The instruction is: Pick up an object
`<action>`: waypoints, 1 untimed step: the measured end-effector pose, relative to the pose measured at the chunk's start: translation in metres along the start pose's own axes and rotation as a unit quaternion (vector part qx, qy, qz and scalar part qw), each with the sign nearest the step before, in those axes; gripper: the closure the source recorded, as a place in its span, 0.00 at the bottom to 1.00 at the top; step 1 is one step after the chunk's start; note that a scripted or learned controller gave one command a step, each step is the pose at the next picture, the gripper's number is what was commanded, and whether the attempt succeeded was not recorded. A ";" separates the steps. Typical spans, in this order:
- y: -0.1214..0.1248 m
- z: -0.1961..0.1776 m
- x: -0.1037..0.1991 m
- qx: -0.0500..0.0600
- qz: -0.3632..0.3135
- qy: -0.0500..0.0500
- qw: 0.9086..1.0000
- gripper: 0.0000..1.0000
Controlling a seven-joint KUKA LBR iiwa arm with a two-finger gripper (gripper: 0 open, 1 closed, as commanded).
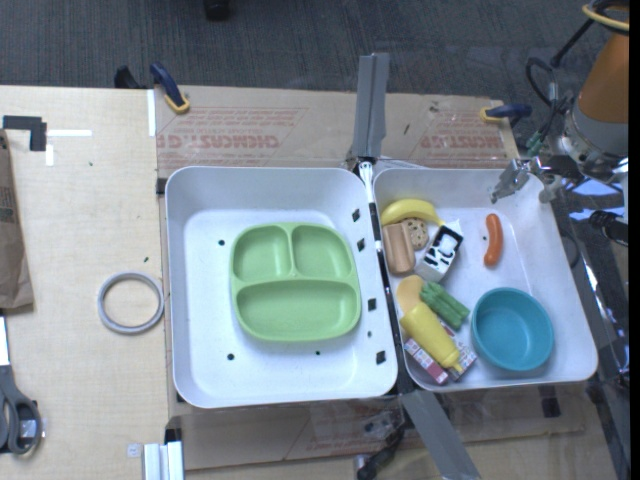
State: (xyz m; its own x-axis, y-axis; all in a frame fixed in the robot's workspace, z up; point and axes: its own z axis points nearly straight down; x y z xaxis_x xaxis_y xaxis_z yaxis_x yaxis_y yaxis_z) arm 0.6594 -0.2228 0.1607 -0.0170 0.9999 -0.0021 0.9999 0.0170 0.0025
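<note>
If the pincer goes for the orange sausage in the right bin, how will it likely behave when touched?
The sausage is slim and rounded, so it would probably roll or slip sideways if nudged rather than gripped squarely. It looks like a small toy, so likely light and stiff. It lies alone on the bare floor of the right bin, apart from the blue bowl, so little would stop it sliding.

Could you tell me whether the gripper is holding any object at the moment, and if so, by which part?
Nothing is held. The two-finger metal gripper hangs at the right white plastic bin's upper right corner, with nothing between its fingers; the orange sausage-shaped toy lies apart from it.
</note>
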 end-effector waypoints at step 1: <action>0.000 0.068 0.023 0.001 -0.042 0.001 0.999 0.00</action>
State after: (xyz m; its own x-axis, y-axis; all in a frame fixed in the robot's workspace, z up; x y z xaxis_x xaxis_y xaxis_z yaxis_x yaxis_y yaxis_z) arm 0.6592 -0.2003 0.0926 -0.1017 0.9948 -0.0012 0.9948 0.1017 0.0010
